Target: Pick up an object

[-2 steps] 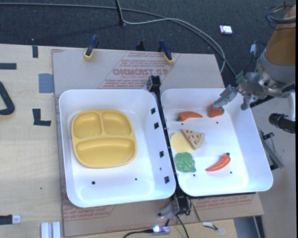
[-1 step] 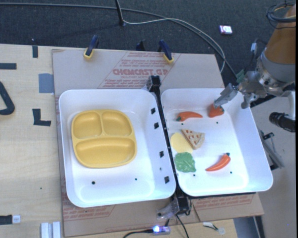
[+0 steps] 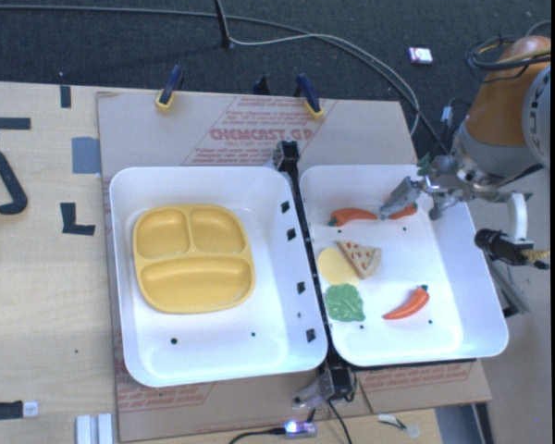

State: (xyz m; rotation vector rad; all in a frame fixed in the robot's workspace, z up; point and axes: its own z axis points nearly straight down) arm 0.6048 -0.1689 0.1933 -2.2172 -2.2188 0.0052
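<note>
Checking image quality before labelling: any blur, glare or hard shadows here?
Camera view: even, soft lighting, no hard shadows; the gripper looks slightly soft, the red pepper and yellow tray are sharp; no strong glare on the white bins.

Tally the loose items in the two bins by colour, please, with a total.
Yellow: 2, the divided tray in the left bin and a round disc in the right bin.
Red-orange: 3, peppers at and by the gripper.
Tan: 1, wedge.
Green: 1, leafy piece.
Total: 7.
</note>
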